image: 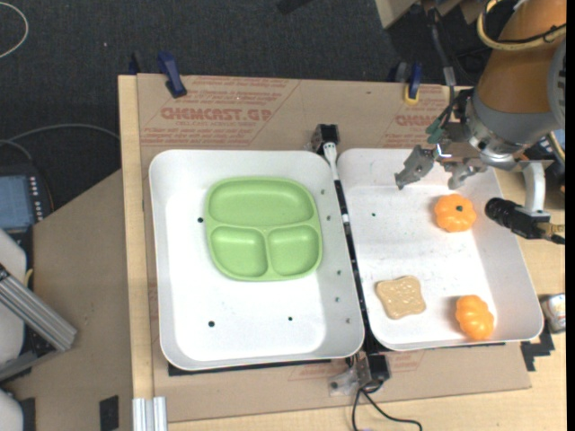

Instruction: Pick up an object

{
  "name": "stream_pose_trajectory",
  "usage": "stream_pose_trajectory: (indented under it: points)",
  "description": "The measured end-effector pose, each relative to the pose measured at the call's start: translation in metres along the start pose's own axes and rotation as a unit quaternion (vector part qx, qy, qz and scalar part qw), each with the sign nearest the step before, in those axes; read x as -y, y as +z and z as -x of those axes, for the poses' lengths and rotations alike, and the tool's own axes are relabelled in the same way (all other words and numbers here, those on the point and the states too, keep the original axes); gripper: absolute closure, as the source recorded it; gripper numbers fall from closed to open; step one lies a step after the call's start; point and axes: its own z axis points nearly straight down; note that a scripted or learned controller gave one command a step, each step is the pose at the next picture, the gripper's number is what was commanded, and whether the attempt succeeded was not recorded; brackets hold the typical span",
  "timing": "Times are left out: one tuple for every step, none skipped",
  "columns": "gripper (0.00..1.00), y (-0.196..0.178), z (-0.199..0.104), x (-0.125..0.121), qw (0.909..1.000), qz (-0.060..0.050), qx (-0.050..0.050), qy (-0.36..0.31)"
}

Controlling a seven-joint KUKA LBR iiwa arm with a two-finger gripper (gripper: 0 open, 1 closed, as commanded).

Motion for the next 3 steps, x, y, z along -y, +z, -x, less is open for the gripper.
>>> stream_pose_trajectory:
  points:
    - [0.0,0.017,0.092,-0.033,1.0,0.003,0.003,0.003]
    - [0.0,0.146,0.122,-0.035,1.0,-0.001,-0.008,0.0]
    - [1.0,0.129,0.124,-0.036,1.0,0.002,-0.001,-0.002]
